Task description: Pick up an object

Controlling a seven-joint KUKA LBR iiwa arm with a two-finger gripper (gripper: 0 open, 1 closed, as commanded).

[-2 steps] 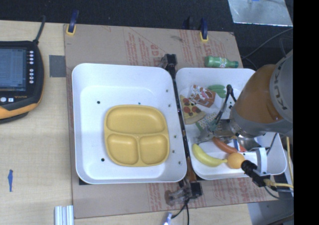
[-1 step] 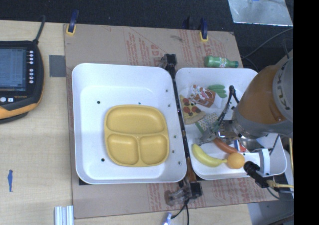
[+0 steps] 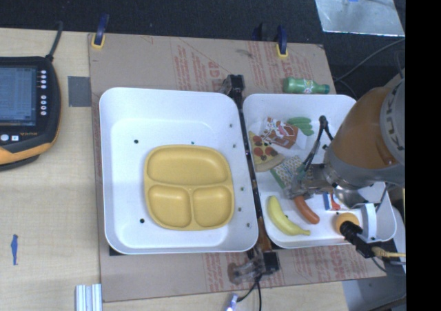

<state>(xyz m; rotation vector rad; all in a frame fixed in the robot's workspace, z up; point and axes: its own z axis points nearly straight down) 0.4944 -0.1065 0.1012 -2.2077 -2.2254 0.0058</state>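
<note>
Camera view shows the grey arm (image 3: 372, 141) with its orange band reaching in from the right and bending down over the right-hand white bin (image 3: 275, 106). Its end effector (image 3: 301, 182) sits low among the toys near the bin's middle, but whether it is released or clenched I cannot tell (the wrist hides much of it). Just below it lie a red hot dog (image 3: 307, 209) and a yellow banana (image 3: 284, 216), close together on the bin floor. Up and to the left sit a pizza slice (image 3: 264, 151), a red-and-white packet (image 3: 280, 132) and a green vegetable (image 3: 300, 122). Something orange (image 3: 346, 220) shows near the bin's lower right corner. Left of all this, the other white bin (image 3: 124, 137) carries a yellow divided plate (image 3: 188, 186). A green bottle (image 3: 305, 85) lies on the cardboard sheet (image 3: 172, 61) behind the bins. At far left, a control pendant (image 3: 26, 109) rests on the wooden bench (image 3: 41, 234).
</note>
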